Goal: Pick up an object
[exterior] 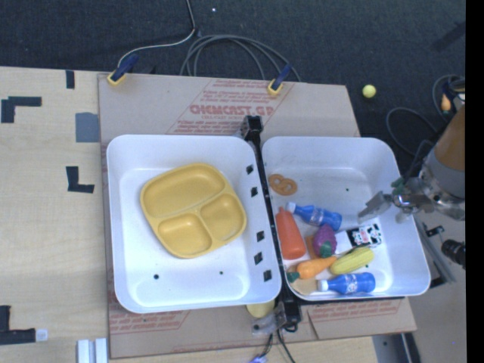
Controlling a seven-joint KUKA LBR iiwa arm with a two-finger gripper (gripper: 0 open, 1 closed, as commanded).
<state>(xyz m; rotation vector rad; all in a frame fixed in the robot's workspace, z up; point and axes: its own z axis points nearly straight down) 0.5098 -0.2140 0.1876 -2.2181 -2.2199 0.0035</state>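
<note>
Camera view: two white bins sit side by side on a cardboard sheet on the tabletop. The left bin [125, 278] holds a yellow divided plate [193, 209]. The right bin [378, 156] holds the pickable clutter, all bunched in its near half: an orange bottle [290, 234], a blue bottle [318, 216] lying beside it, a purple piece [324, 240], a carrot [316, 266], a yellow banana-like piece [352, 260], a second blue bottle [348, 283] along the near wall, a small black-and-white carton [365, 236], and a pretzel [281, 184] lying apart toward the divider.

The gripper [389, 200] hangs over the bin's right side, just above and beside the carton. Its fingers look spread, one prong reaching left and another nearer the wrist, with nothing between them.

The step in hand looks like the approach: no object is grasped yet. The carton is the nearest candidate. The next move calls for centring over one piece, dropping straight down with fingers straddling it, then closing. The pile is tight, so neighbours may get nudged or the fingers may land on two things at once.
</note>
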